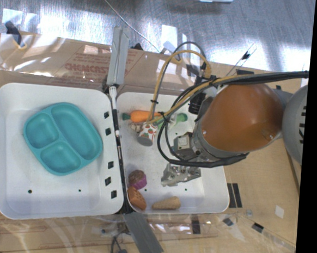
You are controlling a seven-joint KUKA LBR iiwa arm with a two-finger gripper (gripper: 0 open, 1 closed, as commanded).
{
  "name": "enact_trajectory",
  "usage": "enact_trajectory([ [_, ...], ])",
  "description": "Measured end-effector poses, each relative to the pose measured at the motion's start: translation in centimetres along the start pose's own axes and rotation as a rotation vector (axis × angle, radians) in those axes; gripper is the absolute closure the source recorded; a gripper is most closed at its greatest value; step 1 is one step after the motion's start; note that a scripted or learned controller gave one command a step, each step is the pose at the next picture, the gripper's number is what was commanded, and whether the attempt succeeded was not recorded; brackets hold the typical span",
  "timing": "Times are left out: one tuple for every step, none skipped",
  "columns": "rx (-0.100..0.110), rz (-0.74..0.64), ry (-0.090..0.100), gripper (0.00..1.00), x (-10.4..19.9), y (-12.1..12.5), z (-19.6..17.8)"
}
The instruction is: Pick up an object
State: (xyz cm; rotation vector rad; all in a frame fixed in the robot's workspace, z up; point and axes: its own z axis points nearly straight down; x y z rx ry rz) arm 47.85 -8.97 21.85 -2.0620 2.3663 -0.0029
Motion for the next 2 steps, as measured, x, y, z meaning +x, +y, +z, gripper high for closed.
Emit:
enact_trajectory([
  [-0.002,-0.387,-0.001,1.00,-2.2,-1.7,0.5],
  [-0.002,-0.704,-0.002,1.00,-2.0,-0.6,-3.0],
])
